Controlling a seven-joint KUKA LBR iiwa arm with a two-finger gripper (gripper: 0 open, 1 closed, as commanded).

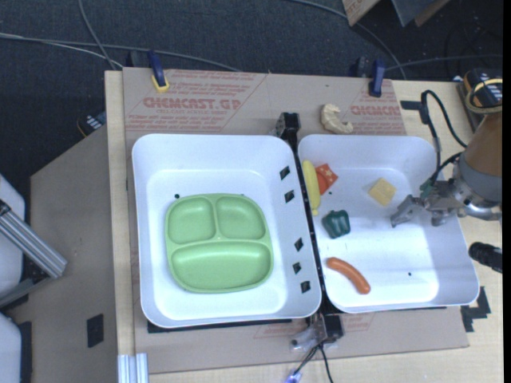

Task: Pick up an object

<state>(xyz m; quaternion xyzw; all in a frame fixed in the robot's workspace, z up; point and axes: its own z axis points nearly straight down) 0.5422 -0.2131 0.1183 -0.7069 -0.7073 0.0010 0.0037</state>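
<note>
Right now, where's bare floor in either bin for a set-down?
Right bin: open floor between the sausage and the near rim, and along the far wall. Crowded along its left wall: banana, red piece, green pepper. Gripper sits near the cheese. Left bin: green tray fills the middle; margins only.

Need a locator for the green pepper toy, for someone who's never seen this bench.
Find the right bin, the one without the green divided plate. Near its left wall, below the yellow banana and red piece and above the orange sausage, sits the green pepper: the only green item there.
</note>
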